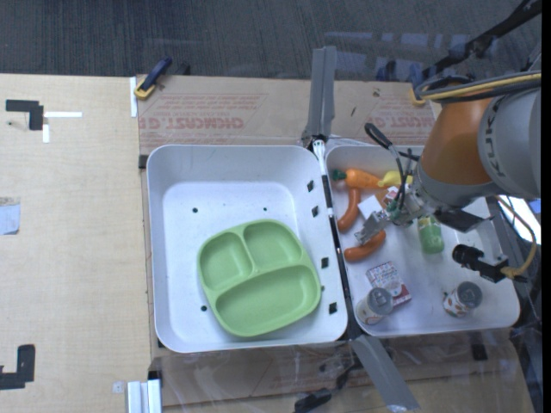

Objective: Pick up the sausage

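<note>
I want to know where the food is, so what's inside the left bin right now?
The left bin holds a green divided plate, and nothing lies in its compartments. The sausage lies in the right bin. The floor under the plate is covered.

a robotics lab or test cell is suggested. two shallow white bins (164, 256) are set side by side on a light wooden surface (69, 231), with printed cardboard (215, 110) laid behind them. a grey and orange industrial arm (482, 144) is mounted at the right, loose cables (482, 37) are strung above it, and grey carpet (258, 15) is seen beyond.
</note>
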{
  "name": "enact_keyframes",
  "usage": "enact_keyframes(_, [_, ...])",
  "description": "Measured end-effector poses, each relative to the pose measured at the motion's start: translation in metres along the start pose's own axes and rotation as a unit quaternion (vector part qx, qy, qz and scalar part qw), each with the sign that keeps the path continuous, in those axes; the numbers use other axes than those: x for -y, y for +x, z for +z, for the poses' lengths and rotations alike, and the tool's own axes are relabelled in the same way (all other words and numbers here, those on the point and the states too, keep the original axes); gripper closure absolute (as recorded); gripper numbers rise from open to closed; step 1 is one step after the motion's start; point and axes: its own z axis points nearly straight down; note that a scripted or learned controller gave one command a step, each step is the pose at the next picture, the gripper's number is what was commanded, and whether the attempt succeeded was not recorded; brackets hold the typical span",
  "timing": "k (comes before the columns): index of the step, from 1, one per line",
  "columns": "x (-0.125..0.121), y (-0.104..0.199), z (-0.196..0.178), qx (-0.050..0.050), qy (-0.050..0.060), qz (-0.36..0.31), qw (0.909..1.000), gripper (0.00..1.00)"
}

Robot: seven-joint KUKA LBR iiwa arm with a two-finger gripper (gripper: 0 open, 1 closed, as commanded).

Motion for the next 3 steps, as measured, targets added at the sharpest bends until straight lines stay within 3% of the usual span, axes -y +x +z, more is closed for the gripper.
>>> enact_keyframes(1, [0.036, 0.013, 0.001, -0.001, 0.002, 0.121, 0.9927, 0.0])
enact_keyframes(2, [0.037, 0.013, -0.008, -0.001, 0.002, 0.122, 0.9925, 1.0])
enact_keyframes(3, [0.018, 0.093, -0.099, -0.001, 0.001, 0.09, 0.9959, 1.0])
